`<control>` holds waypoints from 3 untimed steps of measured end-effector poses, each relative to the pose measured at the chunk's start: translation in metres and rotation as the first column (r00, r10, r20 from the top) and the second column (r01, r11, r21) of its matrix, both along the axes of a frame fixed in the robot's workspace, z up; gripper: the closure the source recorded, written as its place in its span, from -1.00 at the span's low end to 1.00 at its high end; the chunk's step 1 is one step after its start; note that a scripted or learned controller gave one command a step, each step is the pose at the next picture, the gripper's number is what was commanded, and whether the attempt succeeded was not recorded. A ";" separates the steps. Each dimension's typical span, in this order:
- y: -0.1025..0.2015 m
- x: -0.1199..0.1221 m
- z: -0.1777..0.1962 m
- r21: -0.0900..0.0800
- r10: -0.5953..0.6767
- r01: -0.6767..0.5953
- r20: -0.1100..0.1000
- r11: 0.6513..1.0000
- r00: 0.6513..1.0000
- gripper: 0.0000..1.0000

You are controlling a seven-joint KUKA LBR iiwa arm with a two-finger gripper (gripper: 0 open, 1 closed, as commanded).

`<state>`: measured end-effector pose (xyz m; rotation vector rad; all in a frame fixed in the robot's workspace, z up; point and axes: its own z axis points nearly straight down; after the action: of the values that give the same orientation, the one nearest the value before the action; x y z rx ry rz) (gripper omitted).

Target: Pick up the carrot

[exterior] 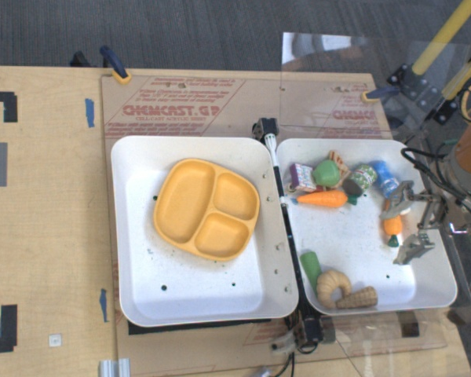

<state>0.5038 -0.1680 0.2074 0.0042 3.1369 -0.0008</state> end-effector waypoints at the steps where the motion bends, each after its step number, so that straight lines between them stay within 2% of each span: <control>1: -0.036 0.036 -0.111 -0.001 0.210 -0.210 0.002 0.978 0.978 -1.00; 2: -0.034 0.039 -0.100 -0.004 0.212 -0.212 0.009 0.977 0.977 1.00; 3: -0.017 0.021 -0.116 -0.007 0.143 -0.143 0.008 0.990 0.990 1.00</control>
<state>0.5245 -0.1845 0.0909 -0.2196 3.1205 -0.0101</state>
